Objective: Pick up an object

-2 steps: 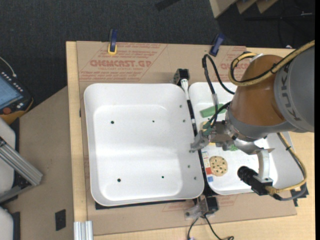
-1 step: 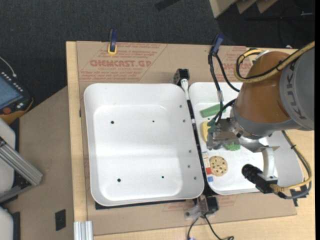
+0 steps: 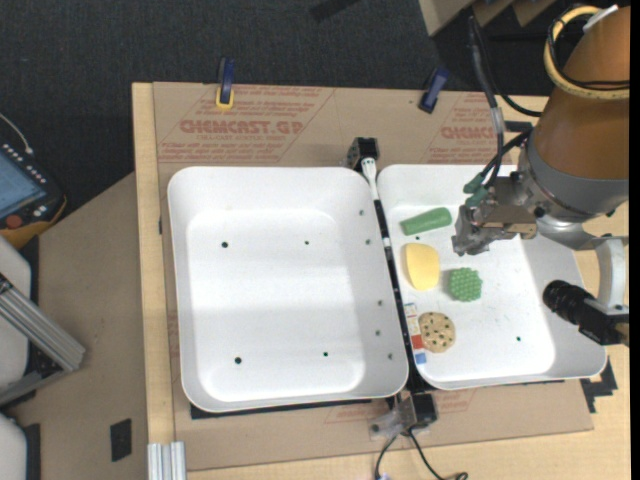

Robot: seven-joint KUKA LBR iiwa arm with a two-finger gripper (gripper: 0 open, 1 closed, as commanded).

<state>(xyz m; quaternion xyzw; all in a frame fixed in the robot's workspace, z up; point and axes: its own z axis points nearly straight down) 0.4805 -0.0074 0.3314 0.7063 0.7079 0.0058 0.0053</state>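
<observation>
The right bin (image 3: 520, 358) holds a green bar (image 3: 426, 221) near its back left, a yellow rounded block (image 3: 422, 266) below it, a green knobbly ball (image 3: 464, 285) to that block's right, and a cookie-like disc (image 3: 435, 331) near the front left. My gripper (image 3: 468, 240) hangs over the right bin, just above the green ball and right of the green bar. Nothing shows between its fingers.
The left bin (image 3: 200, 298) lies beside the right one, with a black divider strip (image 3: 385, 258) between them. Both rest on a cardboard sheet (image 3: 280, 118) held by blue clips at the back. The arm's orange band (image 3: 600, 58) looms over the right bin's back right.
</observation>
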